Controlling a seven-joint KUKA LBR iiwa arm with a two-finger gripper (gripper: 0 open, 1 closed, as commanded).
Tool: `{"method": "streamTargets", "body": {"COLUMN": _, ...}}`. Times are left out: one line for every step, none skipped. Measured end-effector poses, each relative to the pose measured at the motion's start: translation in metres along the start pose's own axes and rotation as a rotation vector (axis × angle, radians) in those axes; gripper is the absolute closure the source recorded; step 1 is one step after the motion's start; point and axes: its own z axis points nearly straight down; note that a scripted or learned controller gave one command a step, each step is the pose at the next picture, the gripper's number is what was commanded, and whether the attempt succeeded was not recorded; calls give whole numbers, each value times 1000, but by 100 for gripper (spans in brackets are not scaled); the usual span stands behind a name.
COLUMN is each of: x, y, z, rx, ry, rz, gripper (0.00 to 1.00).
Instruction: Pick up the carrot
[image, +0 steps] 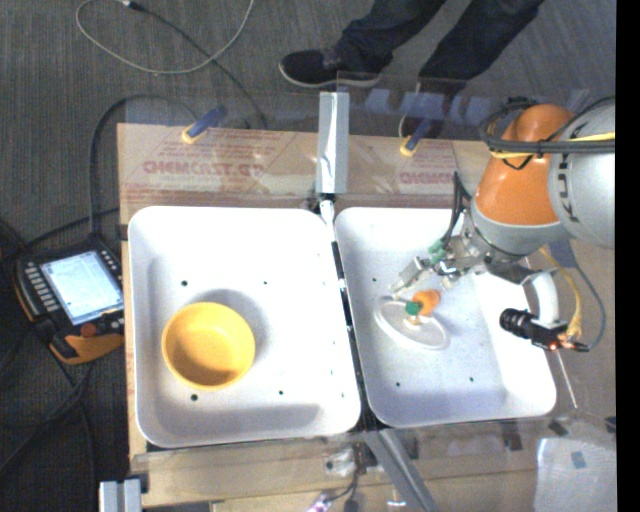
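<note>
The carrot (427, 300) is a small orange piece with a green top, lying in the right bin (480, 390) left of its middle. It rests on the far edge of a flat clear oval disc (420, 330). My gripper (430, 276) hangs just beyond the carrot and slightly above it, under the grey arm with the orange band (520, 190). Its fingers stand open, one toward the left (410, 278) and one toward the right, with nothing between them. The carrot is not held.
A yellow bowl (208, 344) sits in the left bin (250, 240), left of centre. A black cable fitting (528, 324) hangs off the arm over the right bin's right side. The divider between the bins (342, 300) runs just left of the disc.
</note>
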Motion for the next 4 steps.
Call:
{"method": "streamTargets", "body": {"x": -12, "y": 4, "z": 71, "rx": -22, "ry": -9, "rz": -100, "gripper": 0}}
{"method": "streamTargets", "body": {"x": -9, "y": -22, "z": 71, "rx": -36, "ry": -7, "rz": 206, "gripper": 0}}
{"method": "streamTargets", "body": {"x": 12, "y": -16, "z": 71, "rx": -33, "ry": -17, "rz": -40, "gripper": 0}}
{"method": "streamTargets", "body": {"x": 17, "y": -38, "z": 70, "rx": -37, "ry": -19, "rz": -190, "gripper": 0}}
